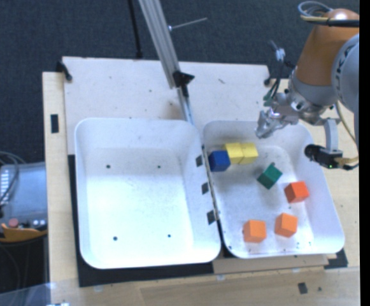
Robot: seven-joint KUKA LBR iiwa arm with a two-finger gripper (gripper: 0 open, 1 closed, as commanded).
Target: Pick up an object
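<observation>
Grey and orange, the arm hangs its end effector (265,127) above the right bin (328,222), near two yellow blocks (242,152). Its grip state cannot be told.

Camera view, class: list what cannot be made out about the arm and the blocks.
- Gripper: too small and blurred to judge its state.
- Arm: cut off by the right edge.
- Yellow blocks: touching, count unclear.
- Blue block: contact with the bin's wall unclear.

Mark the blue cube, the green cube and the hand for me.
blue cube (219,160), camera view, top face.
green cube (269,175), camera view, top face.
hand (264,127), camera view, at its fingertips.
</observation>
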